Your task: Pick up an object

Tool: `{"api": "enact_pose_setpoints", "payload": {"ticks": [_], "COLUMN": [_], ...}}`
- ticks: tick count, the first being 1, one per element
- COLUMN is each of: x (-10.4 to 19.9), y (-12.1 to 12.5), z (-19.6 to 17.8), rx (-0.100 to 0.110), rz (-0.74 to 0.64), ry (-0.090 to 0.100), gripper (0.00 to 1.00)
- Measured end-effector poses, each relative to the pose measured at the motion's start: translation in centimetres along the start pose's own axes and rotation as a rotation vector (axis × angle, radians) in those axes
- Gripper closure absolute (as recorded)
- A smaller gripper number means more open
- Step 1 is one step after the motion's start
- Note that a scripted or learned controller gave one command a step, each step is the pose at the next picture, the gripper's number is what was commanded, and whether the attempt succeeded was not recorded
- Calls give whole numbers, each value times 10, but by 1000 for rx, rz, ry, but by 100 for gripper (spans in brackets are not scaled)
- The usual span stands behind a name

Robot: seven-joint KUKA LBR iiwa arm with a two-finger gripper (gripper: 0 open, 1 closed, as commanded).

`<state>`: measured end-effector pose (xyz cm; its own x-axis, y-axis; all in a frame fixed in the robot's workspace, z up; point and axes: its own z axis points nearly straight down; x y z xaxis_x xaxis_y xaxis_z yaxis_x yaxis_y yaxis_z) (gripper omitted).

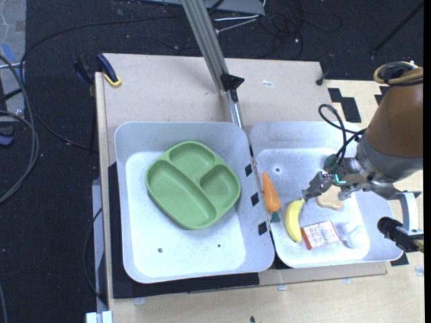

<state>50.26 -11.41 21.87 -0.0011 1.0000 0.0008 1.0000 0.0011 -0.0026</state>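
Observation:
The right bin holds an orange carrot against its left wall. Beside the carrot lies a yellow banana, then a red and white carton and a small white object. A tan piece lies farther right. My gripper hangs just above the tan piece, open, with one finger on each side of it. Nothing is lifted between the fingers.
A green divided plate lies in the left bin. A slanted metal pole rises from the bench behind the two bins. The arm's grey and orange wrist covers the right bin's right side.

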Motion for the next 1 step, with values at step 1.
{"api": "enact_pose_setpoints", "payload": {"ticks": [1], "x": [0], "y": [0], "z": [0], "rx": [-2], "rz": [0], "ry": [0], "gripper": [0]}}
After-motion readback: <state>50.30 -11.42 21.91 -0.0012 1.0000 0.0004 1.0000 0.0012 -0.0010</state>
